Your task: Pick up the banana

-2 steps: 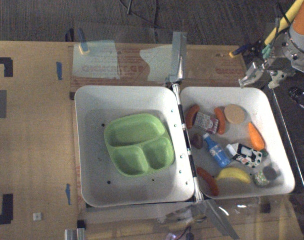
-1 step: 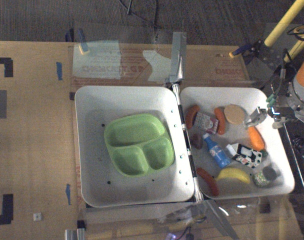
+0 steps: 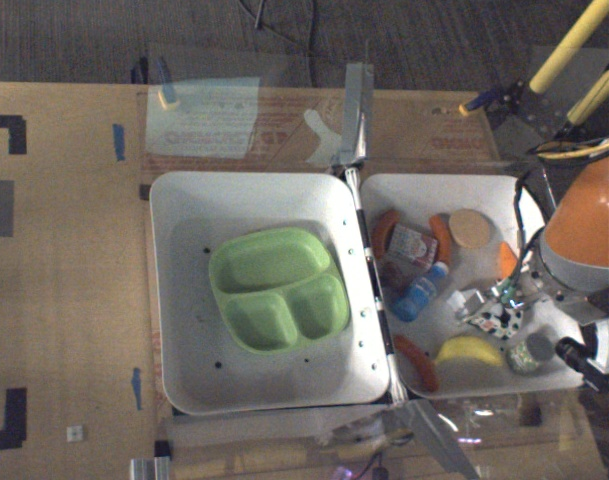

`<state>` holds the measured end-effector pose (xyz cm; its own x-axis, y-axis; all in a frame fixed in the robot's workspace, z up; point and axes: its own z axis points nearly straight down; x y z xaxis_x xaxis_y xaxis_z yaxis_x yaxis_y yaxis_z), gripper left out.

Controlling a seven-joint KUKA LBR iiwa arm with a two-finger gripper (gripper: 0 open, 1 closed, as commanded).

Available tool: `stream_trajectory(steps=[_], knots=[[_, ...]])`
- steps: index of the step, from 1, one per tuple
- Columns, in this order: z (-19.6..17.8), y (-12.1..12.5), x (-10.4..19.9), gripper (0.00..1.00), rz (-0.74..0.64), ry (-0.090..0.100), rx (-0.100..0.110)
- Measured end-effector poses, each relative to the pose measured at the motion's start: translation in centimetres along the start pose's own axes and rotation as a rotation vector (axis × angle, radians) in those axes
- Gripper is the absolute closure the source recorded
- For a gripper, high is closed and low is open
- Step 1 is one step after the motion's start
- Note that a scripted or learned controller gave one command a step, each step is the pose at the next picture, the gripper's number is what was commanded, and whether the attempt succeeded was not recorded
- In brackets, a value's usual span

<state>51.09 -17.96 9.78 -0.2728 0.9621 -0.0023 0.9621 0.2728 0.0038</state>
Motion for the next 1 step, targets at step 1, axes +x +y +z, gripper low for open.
stream_trajectory(steps=[1], knots=[[-14.3, 0.79, 6.08, 0.0, -0.155, 0.001, 0.001]])
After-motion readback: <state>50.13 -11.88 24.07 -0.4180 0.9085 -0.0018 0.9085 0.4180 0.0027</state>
